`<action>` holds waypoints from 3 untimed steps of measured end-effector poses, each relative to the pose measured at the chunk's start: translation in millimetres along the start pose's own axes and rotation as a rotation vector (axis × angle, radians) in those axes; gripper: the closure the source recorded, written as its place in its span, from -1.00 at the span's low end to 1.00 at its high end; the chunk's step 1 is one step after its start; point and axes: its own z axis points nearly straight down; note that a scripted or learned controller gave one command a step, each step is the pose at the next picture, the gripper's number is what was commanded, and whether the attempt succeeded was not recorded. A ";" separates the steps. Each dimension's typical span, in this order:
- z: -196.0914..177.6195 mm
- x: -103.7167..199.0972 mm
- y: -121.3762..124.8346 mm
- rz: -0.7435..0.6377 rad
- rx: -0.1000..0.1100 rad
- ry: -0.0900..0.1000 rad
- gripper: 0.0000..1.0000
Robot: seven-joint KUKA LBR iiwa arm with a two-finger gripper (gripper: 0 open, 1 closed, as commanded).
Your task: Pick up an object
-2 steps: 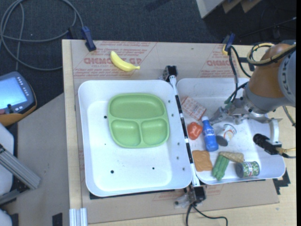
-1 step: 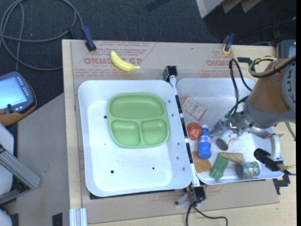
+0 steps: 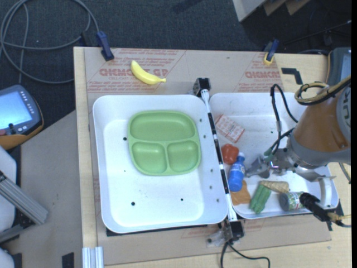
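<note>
You look down on two white bins; right bin (image 3: pixel 245 102) holds clutter. Gripper (image 3: pixel 261 167) sits low in right bin, arm entering from right; whether it is clenched or released, you cannot tell. Blue bottle (image 3: pixel 236 175) lies just left of gripper, near divider, long axis roughly up-down in view, red object (image 3: pixel 229 152) touching its upper end. Green object (image 3: pixel 260 198) lies below gripper, tilted. Nearest target: bottle, leftward

Right bin (image 3: pixel 251 102) clutter crowds front; back seemingly open.
</note>
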 end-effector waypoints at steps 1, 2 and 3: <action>-3.6 -68.0 49.4 0.000 -0.003 -0.003 -1.00; -14.3 -67.6 50.4 -0.001 -0.007 -0.003 1.00; -7.5 9.8 109.4 -0.003 -0.010 -0.001 1.00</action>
